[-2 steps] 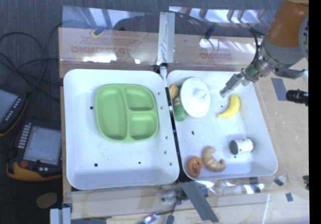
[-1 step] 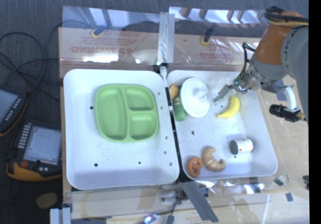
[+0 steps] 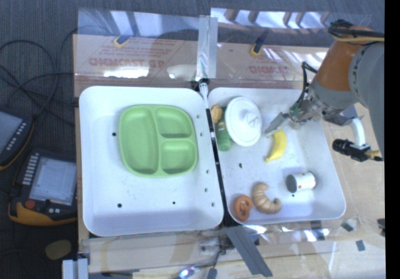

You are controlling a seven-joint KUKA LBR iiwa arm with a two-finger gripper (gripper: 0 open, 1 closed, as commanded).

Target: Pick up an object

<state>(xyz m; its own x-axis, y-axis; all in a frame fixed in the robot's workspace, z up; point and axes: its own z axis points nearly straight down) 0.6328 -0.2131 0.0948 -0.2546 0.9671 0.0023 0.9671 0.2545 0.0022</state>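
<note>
- A green divided plate (image 3: 157, 140) is seen in the left bin (image 3: 94, 209), left of centre in the frame, well apart from the gripper.
- In the right bin (image 3: 331, 202), a small yellowish item (image 3: 216, 113) and a green item (image 3: 223, 138) are found against the left wall, partly covered by a white round lid (image 3: 243, 121); what they are cannot be made out.
- A banana (image 3: 277, 145) is seen just below and slightly left of the gripper (image 3: 277, 122), near it but apart from it.
- Along the lower edge of the right bin, a reddish doughnut (image 3: 242, 206) and a croissant (image 3: 265, 198) are found side by side, with a small white cup (image 3: 301, 181) lying on its side to their right.
- The gripper is lowered into the upper middle of the right bin, pointing down-left; whether it is released or clenched cannot be told, and nothing is seen held in it.
- The arm (image 3: 350, 71) is reached in from the upper right of the frame, its orange band above the wrist, and is cut off at the right edge.
</note>
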